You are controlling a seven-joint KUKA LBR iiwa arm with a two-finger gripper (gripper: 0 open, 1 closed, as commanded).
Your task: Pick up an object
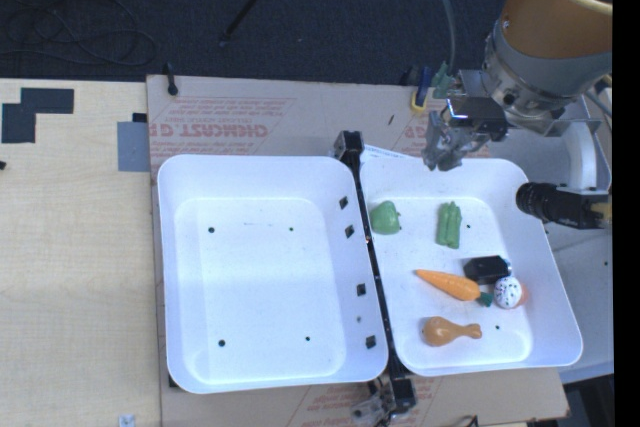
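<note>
Hovering above the right bin's (560,355) far rim, the end effector (441,155) carries nothing — its opening cannot be judged. A descent toward the green toy (449,224) below is needed.

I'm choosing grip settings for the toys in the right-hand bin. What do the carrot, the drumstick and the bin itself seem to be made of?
The carrot looks like smooth moulded plastic: even orange colour with a slight sheen. The drumstick seems the same, a uniform tan with soft rounded edges; it could be rubbery, the view leaves that open. The bin looks like thin, glossy white plastic with rounded, formed corners.
</note>
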